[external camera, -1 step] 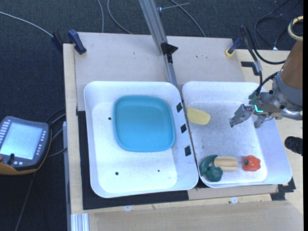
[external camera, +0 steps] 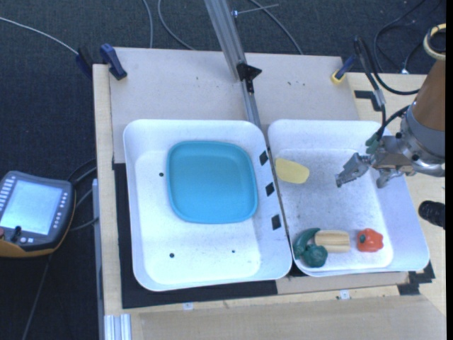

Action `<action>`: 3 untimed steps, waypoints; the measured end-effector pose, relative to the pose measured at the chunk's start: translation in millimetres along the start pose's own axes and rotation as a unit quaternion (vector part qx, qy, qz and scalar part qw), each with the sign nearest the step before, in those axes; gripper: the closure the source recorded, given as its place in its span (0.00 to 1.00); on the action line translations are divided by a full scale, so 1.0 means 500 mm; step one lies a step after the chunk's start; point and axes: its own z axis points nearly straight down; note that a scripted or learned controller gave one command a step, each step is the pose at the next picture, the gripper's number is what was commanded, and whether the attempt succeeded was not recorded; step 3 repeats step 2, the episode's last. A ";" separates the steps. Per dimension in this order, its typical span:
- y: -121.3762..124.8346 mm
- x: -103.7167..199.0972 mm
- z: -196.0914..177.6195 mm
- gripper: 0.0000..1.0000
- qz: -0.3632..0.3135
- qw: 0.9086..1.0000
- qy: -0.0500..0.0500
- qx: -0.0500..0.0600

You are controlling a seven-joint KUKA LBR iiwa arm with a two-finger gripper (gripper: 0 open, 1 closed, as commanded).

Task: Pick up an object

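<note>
Lying crosswise near the right bin's [external camera: 407, 211] front edge, the tan block [external camera: 333, 241] is free; jaws apart.

Two bins side by side on the surface [external camera: 177, 76]. Left bin [external camera: 141, 261] holds a square plate [external camera: 212, 181], centred. Right bin [external camera: 403, 225]: a flat piece [external camera: 291, 171] at far-left corner; along near edge, left to right, leafy veg [external camera: 310, 248], a stick-shaped piece [external camera: 333, 241] touching it, then a pepper [external camera: 369, 240]. Hand [external camera: 367, 170] above right bin's far-right part
</note>
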 end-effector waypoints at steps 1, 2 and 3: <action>-0.016 -0.010 0.115 0.00 0.000 1.000 0.000 0.003; -0.020 -0.024 0.234 0.00 0.000 1.000 0.000 0.003; -0.020 -0.024 0.234 0.00 0.000 1.000 0.000 0.003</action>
